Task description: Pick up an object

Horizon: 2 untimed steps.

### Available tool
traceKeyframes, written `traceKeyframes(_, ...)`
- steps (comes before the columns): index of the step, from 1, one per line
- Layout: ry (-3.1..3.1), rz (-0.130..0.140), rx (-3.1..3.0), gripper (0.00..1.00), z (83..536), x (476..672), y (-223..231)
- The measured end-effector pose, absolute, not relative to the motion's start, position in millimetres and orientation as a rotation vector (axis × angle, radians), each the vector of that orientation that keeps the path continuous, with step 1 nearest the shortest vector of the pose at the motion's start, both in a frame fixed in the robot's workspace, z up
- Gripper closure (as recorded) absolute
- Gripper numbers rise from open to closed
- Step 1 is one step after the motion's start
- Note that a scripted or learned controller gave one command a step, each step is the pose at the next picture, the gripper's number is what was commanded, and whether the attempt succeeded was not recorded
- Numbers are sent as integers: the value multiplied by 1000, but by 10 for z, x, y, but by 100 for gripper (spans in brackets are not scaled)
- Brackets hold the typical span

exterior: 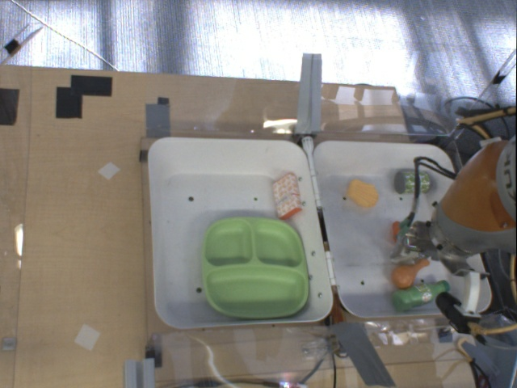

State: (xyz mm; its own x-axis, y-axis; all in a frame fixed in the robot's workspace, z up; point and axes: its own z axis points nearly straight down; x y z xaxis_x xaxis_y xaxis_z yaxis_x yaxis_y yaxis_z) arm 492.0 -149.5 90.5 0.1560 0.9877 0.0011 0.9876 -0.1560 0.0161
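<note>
The gripper (409, 241) is lowered near the right bin's (355, 289) right edge, just above an orange piece (406, 274), presumably the intended pick; the jaws' state cannot be told.

camera view: fixed overhead | slanted down | both bins (161, 241) framed | arm (485, 192) enters right

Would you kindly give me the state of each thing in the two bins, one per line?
Green plate: upright, lying flat in the left bin, nothing on it.
Small packet: lying by the left bin's right wall.
Yellow piece: lying loose in the right bin.
Green and grey can: on its side.
Orange drumstick: lying flat, just below the gripper.
Green bottle: on its side.
</note>
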Motion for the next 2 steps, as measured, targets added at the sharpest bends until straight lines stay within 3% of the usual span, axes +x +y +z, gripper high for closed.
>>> traceKeyframes(1,2295,6,2140,100,1853,4934,-673)
traceKeyframes(2,2499,4,1892,100,2296,4961,-1600)
